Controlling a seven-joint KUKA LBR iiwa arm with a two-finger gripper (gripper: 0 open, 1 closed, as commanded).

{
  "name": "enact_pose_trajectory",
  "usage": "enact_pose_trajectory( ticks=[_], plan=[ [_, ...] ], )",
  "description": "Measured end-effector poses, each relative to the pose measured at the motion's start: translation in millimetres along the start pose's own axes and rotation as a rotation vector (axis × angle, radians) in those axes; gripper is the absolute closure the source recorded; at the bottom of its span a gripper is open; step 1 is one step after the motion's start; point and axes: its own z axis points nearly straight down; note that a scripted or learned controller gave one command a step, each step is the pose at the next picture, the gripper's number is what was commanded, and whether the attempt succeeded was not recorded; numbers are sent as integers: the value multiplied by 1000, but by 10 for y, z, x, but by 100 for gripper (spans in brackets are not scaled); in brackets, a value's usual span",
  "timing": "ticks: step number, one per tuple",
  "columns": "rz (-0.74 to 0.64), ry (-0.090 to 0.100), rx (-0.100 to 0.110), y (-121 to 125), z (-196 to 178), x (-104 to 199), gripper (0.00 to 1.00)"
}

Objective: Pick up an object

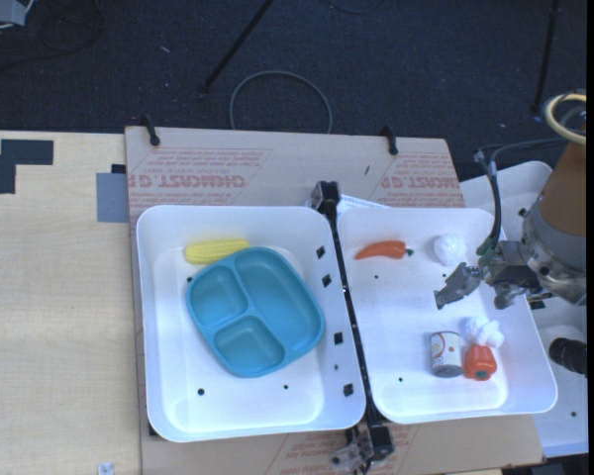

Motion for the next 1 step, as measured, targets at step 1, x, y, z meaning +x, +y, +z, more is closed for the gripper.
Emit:
enact_pose_trajectory(
  ticks=[1],
  plan=[
    [-2,-1,-10,15,-51,-1,0]
  ],
)
